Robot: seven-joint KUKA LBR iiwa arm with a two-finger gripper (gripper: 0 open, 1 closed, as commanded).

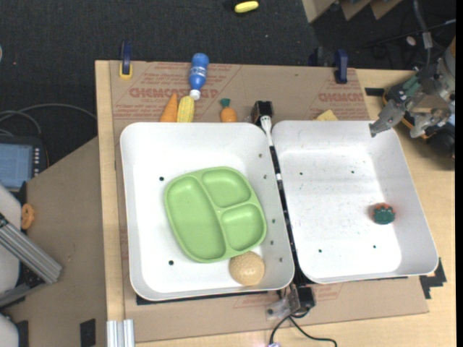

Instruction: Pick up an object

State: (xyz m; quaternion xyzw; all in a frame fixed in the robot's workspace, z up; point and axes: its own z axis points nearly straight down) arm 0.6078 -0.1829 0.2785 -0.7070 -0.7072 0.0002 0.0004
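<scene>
A small red and green round object (382,213) lies in the right bin (340,194), near its right wall. The left bin (145,194) holds a green divided plate (215,213) and a beige round bun-like object (247,268) at the plate's near edge. My gripper (383,121) hangs at the far right corner of the right bin, above its rim and well away from the red and green object. Nothing shows in its grasp.
Behind the left bin, on the cardboard, lie a blue and white bottle (197,74), an orange carrot (169,109), a yellow corn cob (186,108), a small carrot (228,111) and a black clip (262,110). A yellow object (247,6) lies on the dark floor.
</scene>
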